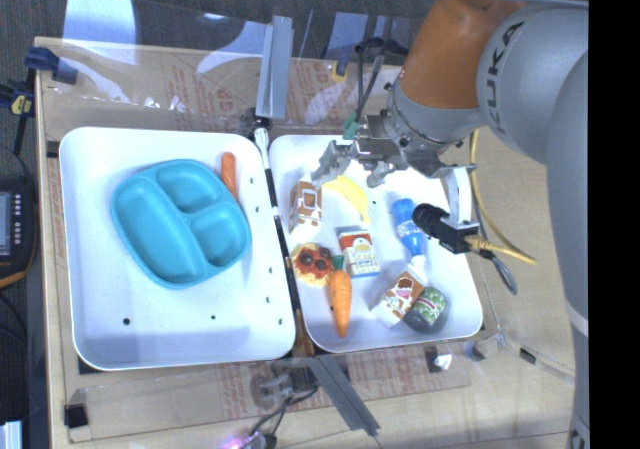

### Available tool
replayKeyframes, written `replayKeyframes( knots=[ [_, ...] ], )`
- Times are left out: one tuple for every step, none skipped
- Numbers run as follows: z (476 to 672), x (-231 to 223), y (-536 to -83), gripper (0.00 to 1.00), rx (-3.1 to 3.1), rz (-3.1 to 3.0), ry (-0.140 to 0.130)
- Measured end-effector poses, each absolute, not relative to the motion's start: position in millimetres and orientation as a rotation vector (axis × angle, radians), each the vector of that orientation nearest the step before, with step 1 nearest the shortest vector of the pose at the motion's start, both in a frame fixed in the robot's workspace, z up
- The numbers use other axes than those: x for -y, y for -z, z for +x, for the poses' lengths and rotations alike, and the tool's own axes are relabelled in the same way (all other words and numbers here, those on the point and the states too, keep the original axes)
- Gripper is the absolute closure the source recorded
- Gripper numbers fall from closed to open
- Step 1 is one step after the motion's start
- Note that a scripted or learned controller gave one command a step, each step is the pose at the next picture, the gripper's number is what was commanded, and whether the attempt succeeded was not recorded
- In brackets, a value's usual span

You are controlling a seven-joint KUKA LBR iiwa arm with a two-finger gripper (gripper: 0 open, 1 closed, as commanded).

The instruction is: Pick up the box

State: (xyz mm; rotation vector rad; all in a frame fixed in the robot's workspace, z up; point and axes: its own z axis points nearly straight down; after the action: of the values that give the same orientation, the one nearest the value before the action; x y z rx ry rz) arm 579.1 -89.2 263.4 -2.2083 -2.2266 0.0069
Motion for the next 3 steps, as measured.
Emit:
replayKeyframes(
  knots=[
    [522.6, 164, -197, 0.00, 2.185, -2.251, -0.006],
    [561.2, 171, -96, 0.00, 2.323, -2.124, 0.006],
    [561.7, 174, -107, 1.00, 2.329, -2.122, 0.002]
  ],
)
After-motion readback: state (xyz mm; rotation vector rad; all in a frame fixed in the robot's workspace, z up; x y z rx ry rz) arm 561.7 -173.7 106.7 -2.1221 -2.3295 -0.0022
